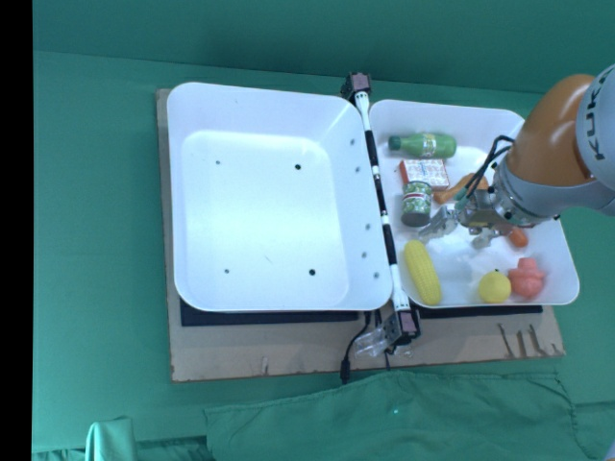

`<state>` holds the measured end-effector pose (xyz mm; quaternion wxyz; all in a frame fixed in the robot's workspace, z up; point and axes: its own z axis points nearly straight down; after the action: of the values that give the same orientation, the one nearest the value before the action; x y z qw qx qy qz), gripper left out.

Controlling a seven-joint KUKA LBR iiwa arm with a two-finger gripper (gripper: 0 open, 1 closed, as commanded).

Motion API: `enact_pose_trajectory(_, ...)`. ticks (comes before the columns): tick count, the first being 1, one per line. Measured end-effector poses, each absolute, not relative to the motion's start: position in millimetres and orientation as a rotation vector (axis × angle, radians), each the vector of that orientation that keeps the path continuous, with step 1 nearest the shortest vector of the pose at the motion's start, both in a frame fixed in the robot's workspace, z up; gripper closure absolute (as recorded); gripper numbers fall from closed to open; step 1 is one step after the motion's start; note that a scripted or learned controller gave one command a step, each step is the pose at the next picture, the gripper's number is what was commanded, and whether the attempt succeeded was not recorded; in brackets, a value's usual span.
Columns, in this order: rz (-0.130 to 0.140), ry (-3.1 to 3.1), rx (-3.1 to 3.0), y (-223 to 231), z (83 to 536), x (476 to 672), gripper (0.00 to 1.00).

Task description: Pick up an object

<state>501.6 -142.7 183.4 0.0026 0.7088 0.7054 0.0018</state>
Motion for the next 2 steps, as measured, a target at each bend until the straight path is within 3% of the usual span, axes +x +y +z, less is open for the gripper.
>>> enact_pose_trajectory(1, 0.015, 2.196, 2.216, -145.3, 198.2, 504.4, 1.00)
enact_pose_trajectory(2, 0.006, 2.211, 2.217, -146.5, 250.6, 515.9, 1.00)
